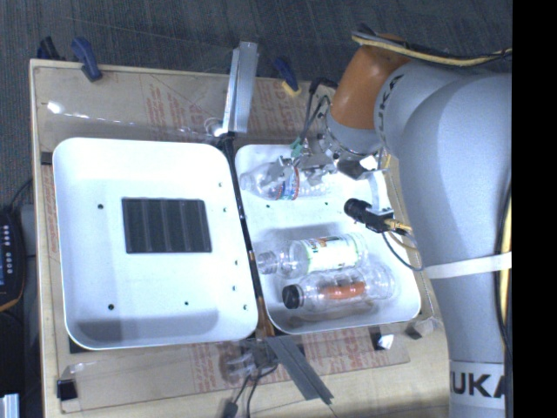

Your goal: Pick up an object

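The right bin [409, 307] holds three clear plastic bottles. One bottle [271, 181] lies at the bin's far end. A second, with a white label [320, 254], lies across the middle. The third, with orange contents and a black cap [339, 291], lies nearest the front. My gripper [306, 165] hangs low over the far end of the right bin, right beside the far bottle and seemingly touching it. The wrist hides the fingers.
The left bin [87, 312] has a dark ribbed rectangle [166, 225] on its floor. The grey arm [452, 172] covers the bench's right side. Blue clamps [87, 59] sit on the far edge, and a metal bar [238, 85] stands between the bins.
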Robot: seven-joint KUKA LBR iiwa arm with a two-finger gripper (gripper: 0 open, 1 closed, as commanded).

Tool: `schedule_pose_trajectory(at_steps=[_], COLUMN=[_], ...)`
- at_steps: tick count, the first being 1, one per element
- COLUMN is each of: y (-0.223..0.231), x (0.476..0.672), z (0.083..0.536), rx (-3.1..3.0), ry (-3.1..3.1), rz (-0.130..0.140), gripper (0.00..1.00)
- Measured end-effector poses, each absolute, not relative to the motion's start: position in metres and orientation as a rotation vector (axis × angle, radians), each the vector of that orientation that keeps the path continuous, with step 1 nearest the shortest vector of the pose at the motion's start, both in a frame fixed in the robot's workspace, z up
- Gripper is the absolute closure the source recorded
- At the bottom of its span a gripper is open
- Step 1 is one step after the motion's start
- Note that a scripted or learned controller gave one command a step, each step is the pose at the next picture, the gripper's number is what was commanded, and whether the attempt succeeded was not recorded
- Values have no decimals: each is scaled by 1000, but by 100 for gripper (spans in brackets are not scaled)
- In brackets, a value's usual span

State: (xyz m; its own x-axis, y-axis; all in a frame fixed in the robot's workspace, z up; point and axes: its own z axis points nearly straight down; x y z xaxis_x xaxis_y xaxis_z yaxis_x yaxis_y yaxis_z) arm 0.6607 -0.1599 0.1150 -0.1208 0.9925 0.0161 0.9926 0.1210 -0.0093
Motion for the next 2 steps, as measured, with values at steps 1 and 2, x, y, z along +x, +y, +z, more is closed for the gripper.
schedule_pose_trajectory(at_steps=[1,2], y=[-160,-159], x=[661,658], z=[115,112], rx=[-2071,-1972], ry=[-2338,-2435], rz=[-5,14], gripper=[0,0])
